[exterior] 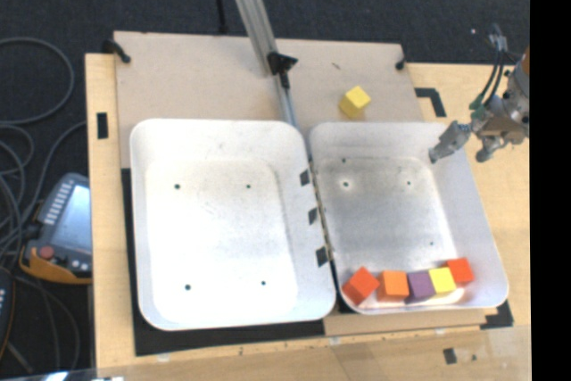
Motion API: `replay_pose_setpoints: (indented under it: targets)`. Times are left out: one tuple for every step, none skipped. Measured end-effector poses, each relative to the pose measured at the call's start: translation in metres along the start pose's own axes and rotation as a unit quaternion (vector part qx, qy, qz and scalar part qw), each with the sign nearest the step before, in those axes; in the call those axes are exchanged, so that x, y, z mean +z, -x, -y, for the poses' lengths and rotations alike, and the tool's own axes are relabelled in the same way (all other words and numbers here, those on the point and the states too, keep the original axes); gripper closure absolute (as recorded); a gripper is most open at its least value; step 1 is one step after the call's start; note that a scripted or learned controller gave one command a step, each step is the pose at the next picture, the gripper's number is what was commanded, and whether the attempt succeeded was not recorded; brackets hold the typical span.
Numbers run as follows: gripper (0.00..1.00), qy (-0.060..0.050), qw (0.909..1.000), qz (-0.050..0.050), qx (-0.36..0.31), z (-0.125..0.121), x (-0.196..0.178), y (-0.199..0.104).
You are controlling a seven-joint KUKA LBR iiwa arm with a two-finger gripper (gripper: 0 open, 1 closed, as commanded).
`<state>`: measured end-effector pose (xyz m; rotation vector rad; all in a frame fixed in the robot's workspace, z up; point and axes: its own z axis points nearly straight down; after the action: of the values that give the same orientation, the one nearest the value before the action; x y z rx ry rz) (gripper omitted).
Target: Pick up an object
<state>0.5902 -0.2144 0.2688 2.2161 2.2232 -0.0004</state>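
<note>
Five small cubes line the near wall of the right bin (464,192): an orange-red one (361,284), an orange one (394,283), a purple one (419,285), a yellow one (442,281) and a red one (459,271). Another yellow cube (354,101) lies on the bench behind that bin. My gripper (466,145) hangs over the right bin's far right corner, well away from all the cubes. Its fingers are spread open with nothing between them.
The left bin (143,192) sits beside the right one. A slanted metal rail (250,0) rises from the bench behind the bins. A hand-held control unit (62,223) and cables lie off the bench to the left.
</note>
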Motion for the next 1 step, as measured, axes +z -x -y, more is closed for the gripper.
replay_pose_setpoints:
  targets:
    - [0.00, -0.001, 1.0000, -0.002, -0.002, 0.0521, 0.0019, -0.0852]
